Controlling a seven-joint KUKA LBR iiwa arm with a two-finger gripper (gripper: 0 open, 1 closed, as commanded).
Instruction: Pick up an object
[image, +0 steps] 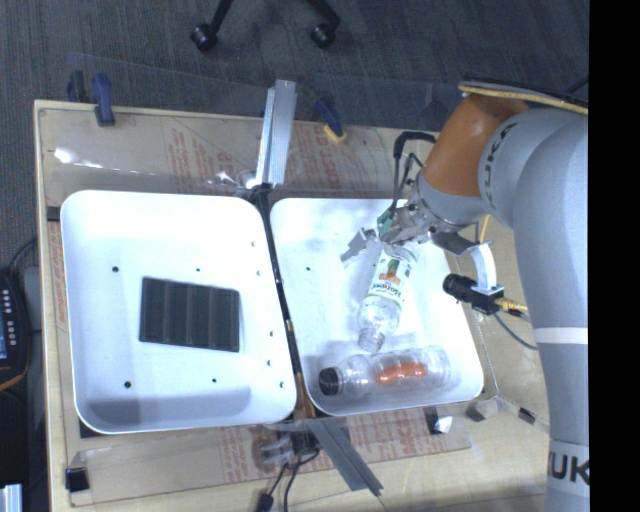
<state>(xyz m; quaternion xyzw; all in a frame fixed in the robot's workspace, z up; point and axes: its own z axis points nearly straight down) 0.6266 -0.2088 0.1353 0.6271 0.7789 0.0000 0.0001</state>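
Observation:
In the right bin (310, 230) a small clear water bottle (384, 300) lies lengthwise, its white and green label up and its cap toward the front. Below it a larger clear bottle (385, 372) with a black cap and something orange inside lies across the bin's front edge. My gripper (375, 236) hangs over the far end of the small bottle, its grey fingers (353, 245) splayed apart just above the bottle's base. Nothing sits between the fingers.
A dark ribbed rectangular mat (190, 313) lies flat in the left bin (100, 230). A metal bar (274, 135) stands at the divider between the bins. Blue clamps (103, 98) hold the bench's far edge. The arm's cable and black fitting (468, 290) hang over the right bin's right wall.

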